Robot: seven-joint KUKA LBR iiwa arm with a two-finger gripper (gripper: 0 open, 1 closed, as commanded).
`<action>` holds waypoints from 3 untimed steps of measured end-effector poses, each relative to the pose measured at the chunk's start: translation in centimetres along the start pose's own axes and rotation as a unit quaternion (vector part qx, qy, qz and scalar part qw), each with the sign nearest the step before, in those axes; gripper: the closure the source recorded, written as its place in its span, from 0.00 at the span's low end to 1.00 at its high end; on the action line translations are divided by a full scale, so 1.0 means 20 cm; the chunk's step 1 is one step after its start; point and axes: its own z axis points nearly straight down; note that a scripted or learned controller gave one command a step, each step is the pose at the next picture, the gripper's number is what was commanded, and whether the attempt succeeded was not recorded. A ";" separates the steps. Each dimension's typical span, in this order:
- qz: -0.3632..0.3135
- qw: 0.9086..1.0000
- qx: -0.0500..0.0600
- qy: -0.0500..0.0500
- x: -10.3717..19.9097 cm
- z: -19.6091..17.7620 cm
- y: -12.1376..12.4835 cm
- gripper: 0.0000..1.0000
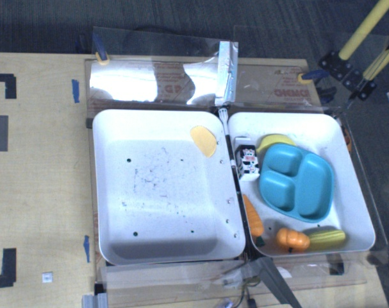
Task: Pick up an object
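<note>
Pale wooden benchtop (40, 191) marked with black corner brackets and bits of blue tape (75, 90). Dark grey carpeted floor (181, 5) beyond the far edge. Clear plastic panels (156, 76) standing behind the bins, catching bright glare. Yellow pole with black clamp (367, 24) at upper right.

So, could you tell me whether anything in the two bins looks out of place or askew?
Mostly the carrot: it lies along the divider at the right bin's edge. The blue tray sits tilted over a yellow item.
</note>
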 end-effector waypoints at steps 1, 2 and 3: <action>-0.001 1.000 -0.003 -0.002 0.00 -0.06 0.01 1.00; -0.022 0.999 0.018 0.015 -0.02 -0.07 0.11 1.00; -0.023 1.000 0.015 0.013 -0.02 -0.13 0.12 1.00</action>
